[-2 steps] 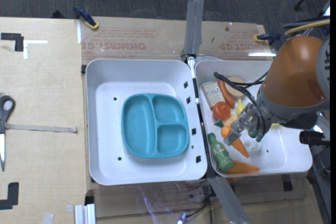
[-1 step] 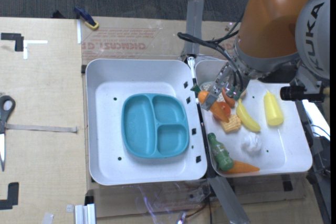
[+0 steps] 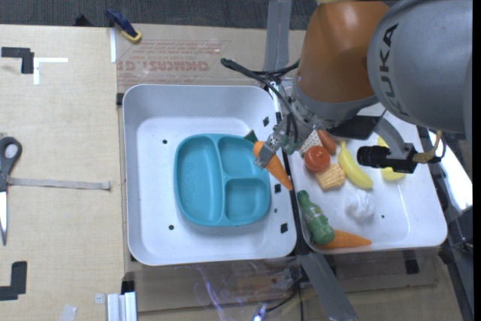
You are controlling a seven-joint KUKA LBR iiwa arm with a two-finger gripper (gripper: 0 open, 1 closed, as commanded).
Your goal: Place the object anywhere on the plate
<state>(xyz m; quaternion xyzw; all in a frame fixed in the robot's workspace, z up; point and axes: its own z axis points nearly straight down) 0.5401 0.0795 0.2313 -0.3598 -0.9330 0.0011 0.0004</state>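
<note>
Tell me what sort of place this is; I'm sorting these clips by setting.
Probably a robotics lab bench, not a kitchen: a big grey and orange arm reaches over two white bins, the food is toys such as a banana, and scissors lie on the taped bench.

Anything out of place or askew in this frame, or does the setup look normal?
One oddity: an orange carrot lies tilted across the divide between the two bins, at the right edge of the blue plate, just under the tool. Another carrot and the green bottle lie in the right bin.
</note>
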